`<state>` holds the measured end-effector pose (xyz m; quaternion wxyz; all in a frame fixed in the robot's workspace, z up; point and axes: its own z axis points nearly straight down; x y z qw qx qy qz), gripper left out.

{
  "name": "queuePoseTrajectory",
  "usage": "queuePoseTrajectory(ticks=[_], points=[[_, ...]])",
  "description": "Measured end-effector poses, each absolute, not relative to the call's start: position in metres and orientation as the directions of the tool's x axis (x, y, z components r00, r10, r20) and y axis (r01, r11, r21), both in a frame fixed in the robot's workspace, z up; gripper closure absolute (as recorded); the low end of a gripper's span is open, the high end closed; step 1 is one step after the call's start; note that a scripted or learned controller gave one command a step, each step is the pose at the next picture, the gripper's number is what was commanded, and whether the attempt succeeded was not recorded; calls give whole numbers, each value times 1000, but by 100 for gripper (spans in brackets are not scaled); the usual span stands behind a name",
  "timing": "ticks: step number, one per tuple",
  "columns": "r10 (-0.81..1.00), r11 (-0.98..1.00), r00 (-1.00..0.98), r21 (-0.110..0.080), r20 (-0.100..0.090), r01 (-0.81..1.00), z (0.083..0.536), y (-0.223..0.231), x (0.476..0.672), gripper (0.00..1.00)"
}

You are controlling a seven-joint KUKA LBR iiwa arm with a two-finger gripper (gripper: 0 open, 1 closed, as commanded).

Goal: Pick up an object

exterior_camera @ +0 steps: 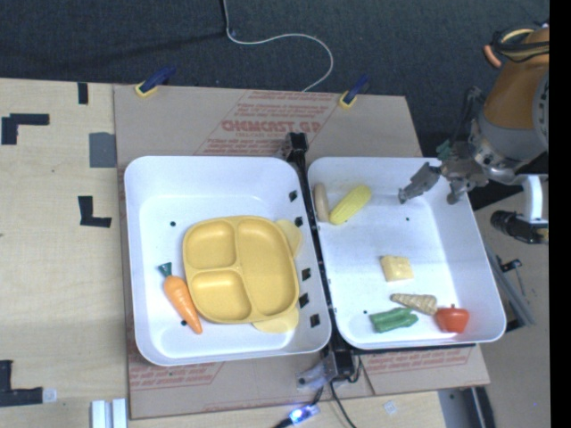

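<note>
Nearest the camera: right bin (464, 239) front edge, with a green pepper (393, 320), a tan cone-shaped piece (416, 302) touching it at its 1 o'clock, and a red tomato (452, 319) just beside at 3 o'clock. Yellow cheese block (397, 267) sits mid-bin, at 12 o'clock from the cone. Corn cob (350, 203) lies tilted at the bin's 10 o'clock corner, with a pale oval piece (320, 201) just beside it against the left wall.

Left bin (152, 203): yellow divided tray (241, 268) in the centre, orange carrot (183, 300) touching its 8 o'clock edge.

Pincer (436, 185) hangs over the right bin's 1 o'clock rim, fingers spread wide, nothing between them. Well apart from every object; corn is the closest, at its 9 o'clock.

Both bins rest on a cardboard sheet (259, 123) on the tabletop (53, 266).
</note>
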<state>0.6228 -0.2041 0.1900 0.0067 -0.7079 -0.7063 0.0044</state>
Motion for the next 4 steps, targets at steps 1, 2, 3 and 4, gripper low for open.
queuePoseTrajectory(ticks=[1, 2, 3, 4], points=[[1000, 1, -1, -2, 0, 1000, 199, -204, 626, 0], [1000, 3, -3, -7, 1, 1000, 135, -198, 628, 0], [1000, 4, -4, -3, -2, 1000, 82, -197, 627, 0], [1000, 4, -4, 0, -3, 1000, 96, -197, 629, 100]])
